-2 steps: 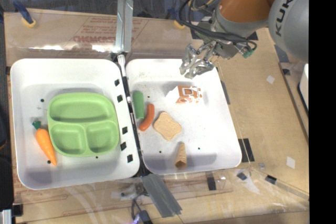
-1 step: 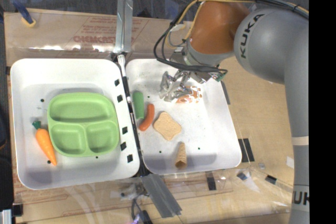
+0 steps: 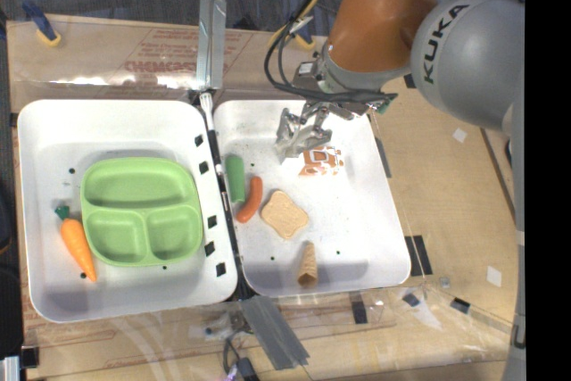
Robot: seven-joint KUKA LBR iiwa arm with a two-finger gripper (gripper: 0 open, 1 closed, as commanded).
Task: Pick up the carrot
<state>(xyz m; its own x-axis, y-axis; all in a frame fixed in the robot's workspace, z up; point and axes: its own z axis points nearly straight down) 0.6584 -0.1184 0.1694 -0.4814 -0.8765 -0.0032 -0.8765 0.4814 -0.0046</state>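
The carrot [image 3: 77,247], orange with a small green top, lies in the left bin [image 3: 36,129], in the gap between the bin's left wall and the green divided plate [image 3: 140,211]. My gripper [image 3: 301,138] hangs over the far part of the right bin [image 3: 379,219], well to the right of the carrot and across the divider between the bins. Its metal fingers [image 3: 288,135] stand open with nothing between them. Just below and right of it lies a small orange and white item [image 3: 320,162].
The right bin holds a green cucumber [image 3: 235,177], a sausage [image 3: 250,198], a bread slice [image 3: 284,214] and an ice cream cone [image 3: 307,263]. The raised rims [image 3: 214,192] of both bins meet between my gripper and the carrot.
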